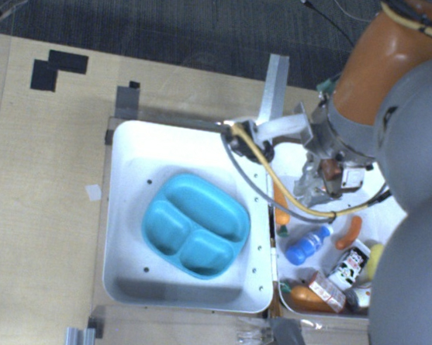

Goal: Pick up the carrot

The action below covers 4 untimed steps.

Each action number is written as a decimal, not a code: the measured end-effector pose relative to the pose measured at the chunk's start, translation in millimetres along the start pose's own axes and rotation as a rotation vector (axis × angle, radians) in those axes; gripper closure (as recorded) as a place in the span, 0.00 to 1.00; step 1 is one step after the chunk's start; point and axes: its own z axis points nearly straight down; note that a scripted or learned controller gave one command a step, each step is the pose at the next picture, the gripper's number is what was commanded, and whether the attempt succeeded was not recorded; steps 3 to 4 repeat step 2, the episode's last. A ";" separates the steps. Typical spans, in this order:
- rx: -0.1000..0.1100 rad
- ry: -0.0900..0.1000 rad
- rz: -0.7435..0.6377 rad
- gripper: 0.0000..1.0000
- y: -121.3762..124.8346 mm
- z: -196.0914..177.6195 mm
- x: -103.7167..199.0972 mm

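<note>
What looks like the carrot [281, 205], an orange tapered piece, lies in the right bin [293, 150] against its left wall, partly crossed by a yellow cable. My gripper [308, 190] hangs low over that bin, just right of the orange piece and slightly above it. The wrist and cables hide much of the gripper. Nothing shows between it and the carrot that tells of contact.
A blue divided plate [195, 225] sits in the left bin [127, 196]. The right bin also holds a blue bottle [305, 245], a red-orange oblong [348, 232], a black-and-white carton [351, 264], a yellow item [374, 261] and another orange item [304, 297] under a box.
</note>
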 end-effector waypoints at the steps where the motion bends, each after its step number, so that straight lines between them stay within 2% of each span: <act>1: 0.001 -0.008 -0.158 1.00 0.8 49.7 -29.4; 2: 0.004 -0.007 -0.605 1.00 6.8 85.2 -33.1; 4: 0.004 -0.007 -0.605 1.00 6.8 85.2 -33.1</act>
